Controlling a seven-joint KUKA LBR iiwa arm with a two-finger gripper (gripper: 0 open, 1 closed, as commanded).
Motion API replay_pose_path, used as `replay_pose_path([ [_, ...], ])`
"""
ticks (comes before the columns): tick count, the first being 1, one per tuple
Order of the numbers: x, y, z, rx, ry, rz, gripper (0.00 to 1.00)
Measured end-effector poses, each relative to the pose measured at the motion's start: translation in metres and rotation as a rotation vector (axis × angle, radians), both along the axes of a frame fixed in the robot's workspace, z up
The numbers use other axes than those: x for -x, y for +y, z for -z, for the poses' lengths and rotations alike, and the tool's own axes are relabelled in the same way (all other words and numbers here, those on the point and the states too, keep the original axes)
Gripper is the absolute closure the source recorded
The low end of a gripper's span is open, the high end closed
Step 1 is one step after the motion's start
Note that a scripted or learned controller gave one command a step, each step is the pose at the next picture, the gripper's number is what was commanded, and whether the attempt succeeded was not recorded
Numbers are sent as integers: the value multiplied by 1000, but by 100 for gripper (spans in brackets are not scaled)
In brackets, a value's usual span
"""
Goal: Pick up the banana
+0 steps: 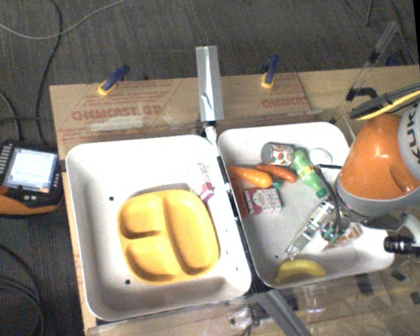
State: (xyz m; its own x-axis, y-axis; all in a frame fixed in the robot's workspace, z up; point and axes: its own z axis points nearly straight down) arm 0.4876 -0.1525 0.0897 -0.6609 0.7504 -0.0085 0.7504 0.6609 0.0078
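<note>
Two bins: shallow white plastic trays [80, 214] side by side on a brown cardboard sheet [137, 111]; I am working over the right one [340, 131].
Left bin: it carries a yellow moulded tray [170, 232], glossy, with rounded corners and three compartments; a small pink-and-white packet [206, 186] leans at the bin's right wall.
Banana: my target [299, 270] lies at the near edge of the right bin, a short yellow curve, smooth-skinned, resting flat against the front wall.
My claw: it [302, 245] slants down into the right bin just above the banana, a thin metallic assembly; whether it touches the fruit, and whether my fingers are spread or closed, I cannot tell.
My arm: a rounded orange band [377, 161] over grey casing, entering from the right; part of the letters "KU" shows on the grey shell.
Other items, right bin: two orange carrots [252, 175], tapered and shiny; a green bottle-shaped toy [309, 172]; a small can [277, 151]; a dark red carton [262, 199] with a label too small to read.
Writing: faint red print on the cardboard reads roughly "CHEMCAST".
Bench edge: blue-and-yellow clamps [113, 79] hold the cardboard; a handheld pendant [21, 178] with a lit screen sits to the left.
</note>
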Motion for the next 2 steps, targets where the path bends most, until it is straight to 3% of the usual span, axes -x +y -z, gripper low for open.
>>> replay_pose_path([
  [1,3,43,-45,-4,11,-116,0],
  [2,-52,39,-116,-2,9,-215,0],
])
